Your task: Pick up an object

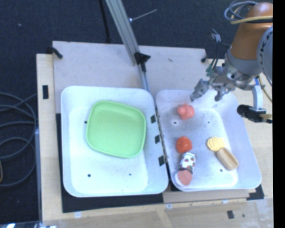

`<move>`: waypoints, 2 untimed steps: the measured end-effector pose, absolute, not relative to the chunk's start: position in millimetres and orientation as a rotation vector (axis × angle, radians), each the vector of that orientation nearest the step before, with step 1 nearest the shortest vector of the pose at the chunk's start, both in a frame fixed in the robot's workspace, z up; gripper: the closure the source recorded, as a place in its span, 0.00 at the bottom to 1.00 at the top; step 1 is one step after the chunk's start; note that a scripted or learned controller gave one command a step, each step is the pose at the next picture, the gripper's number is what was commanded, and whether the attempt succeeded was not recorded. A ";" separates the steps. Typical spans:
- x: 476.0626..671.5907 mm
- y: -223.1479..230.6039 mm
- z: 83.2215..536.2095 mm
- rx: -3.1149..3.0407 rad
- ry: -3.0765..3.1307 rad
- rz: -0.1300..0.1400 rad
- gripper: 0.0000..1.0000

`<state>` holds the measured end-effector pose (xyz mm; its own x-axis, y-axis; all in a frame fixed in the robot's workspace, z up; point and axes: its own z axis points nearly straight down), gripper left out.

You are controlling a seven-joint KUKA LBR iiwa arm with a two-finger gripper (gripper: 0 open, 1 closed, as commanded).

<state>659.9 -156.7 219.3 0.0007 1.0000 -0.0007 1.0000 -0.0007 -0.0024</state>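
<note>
My gripper (208,93) hangs open above the far edge of the right bin (237,127), with nothing between its fingers. Just below and left of it lies a pink lumpy toy (185,111). Further toward the front sits a red round toy (183,144). Near the front edge lies a small red, white and black toy (186,163) touching a pink disc (184,177). A yellow ridged piece (215,143) rests against a tan cylinder (226,158) on the bin's right side.
The left bin (76,103) holds a green square plate (116,128). A slanted metal pole (123,27) runs down to the back edge between the bins. Dark cables (9,118) lie off the bench at left.
</note>
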 end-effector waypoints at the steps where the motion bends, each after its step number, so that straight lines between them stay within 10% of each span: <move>1: 656.1 -155.5 156.9 -2.220 -2.218 0.005 0.00; 2: 655.1 -155.9 104.4 -2.220 -2.219 0.005 0.00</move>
